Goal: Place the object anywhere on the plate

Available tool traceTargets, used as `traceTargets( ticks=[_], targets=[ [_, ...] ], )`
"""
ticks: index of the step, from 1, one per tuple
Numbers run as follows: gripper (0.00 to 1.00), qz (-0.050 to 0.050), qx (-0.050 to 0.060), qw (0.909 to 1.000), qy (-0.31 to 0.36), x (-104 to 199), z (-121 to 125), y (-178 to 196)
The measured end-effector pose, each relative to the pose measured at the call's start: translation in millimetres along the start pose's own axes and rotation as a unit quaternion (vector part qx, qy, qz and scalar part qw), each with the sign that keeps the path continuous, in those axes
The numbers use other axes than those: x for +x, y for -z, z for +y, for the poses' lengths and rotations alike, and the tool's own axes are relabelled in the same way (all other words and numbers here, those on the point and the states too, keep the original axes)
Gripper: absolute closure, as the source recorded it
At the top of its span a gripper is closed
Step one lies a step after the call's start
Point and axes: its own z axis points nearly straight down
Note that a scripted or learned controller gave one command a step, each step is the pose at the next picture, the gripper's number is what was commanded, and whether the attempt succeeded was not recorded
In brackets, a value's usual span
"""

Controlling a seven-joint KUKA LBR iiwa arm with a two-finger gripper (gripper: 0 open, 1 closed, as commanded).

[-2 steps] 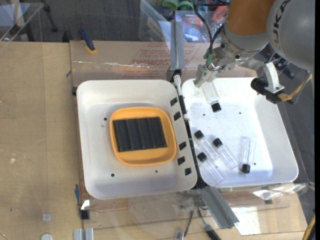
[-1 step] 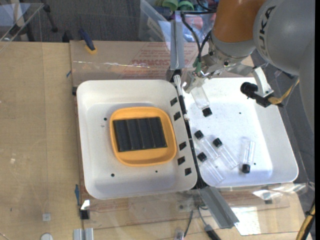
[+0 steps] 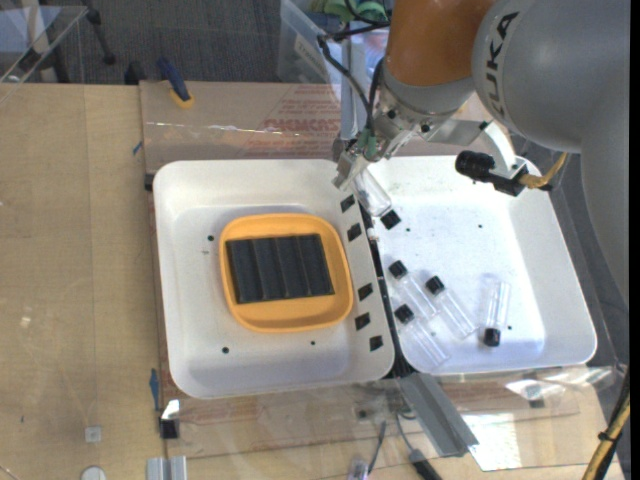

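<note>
An orange plate [image 3: 286, 270] with a dark ridged centre lies in the left white bin [image 3: 185, 268]. My gripper [image 3: 355, 163] hangs over the divider between the two bins, at the plate's upper right. It is shut on the top end of a clear vial [image 3: 372, 197], which slants down to the right and ends in a black cap [image 3: 390, 220]. The vial is beside the plate, not over it.
Several more clear vials with black caps lie in the right bin [image 3: 540, 268], among them one at the centre [image 3: 447, 306] and one further right [image 3: 495, 308]. Small black markers [image 3: 353, 232] line the divider. A clear storage tub [image 3: 310, 13] stands behind the bins.
</note>
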Motion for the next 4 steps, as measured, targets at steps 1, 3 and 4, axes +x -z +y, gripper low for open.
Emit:
traceTargets(
  ticks=[1, 3, 4],
  targets=[
    [1.0, 0.001, 0.0, 0.9949, 0.101, 13.2, 7.6, -53.6],
    [1.0, 0.001, 0.0, 0.9684, 0.25, 40.2, 24.1, -30.7],
    [1.0, -0.002, -0.002, 0.9596, 0.282, 44.6, 24.1, 3.8]
  ],
)
